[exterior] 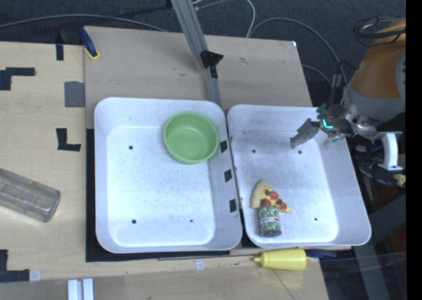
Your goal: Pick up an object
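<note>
Hovered over the right bin (343, 180) near its upper right edge, fingers (304, 135) state impossible to tell. Lay well apart at the bin's front: pizza slice (269, 195) touching a small jar (269, 219).

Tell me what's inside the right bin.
The right bin holds a pizza slice toy touching a small dark bottle. Whatever lies beneath them is covered.

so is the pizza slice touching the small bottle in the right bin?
Touching. The camera view shows the pizza slice lying against the top of the small bottle in the right bin, with no white floor visible between them.
</note>
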Robot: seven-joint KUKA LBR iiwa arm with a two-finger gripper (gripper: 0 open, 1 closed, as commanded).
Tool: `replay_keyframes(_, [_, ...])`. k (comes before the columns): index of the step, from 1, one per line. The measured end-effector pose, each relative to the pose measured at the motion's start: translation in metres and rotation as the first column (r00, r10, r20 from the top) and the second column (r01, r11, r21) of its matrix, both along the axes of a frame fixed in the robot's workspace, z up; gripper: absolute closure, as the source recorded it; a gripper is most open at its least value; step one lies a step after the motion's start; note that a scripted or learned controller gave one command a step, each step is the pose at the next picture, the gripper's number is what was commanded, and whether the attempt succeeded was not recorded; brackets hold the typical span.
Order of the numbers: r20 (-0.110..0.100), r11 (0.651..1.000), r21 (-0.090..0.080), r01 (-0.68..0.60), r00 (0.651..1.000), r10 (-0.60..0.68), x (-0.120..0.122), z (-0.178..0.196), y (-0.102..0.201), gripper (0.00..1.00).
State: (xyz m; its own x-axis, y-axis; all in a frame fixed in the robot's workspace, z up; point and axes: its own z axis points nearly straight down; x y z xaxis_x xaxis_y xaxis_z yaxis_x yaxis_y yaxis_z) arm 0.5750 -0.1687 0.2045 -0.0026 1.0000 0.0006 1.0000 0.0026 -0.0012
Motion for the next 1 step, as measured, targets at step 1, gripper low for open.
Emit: replay_keyframes(1, [-0.006, 1.0, 0.0, 0.0, 1.0, 0.0, -0.0001, -0.0608, 0.0091, 0.0])
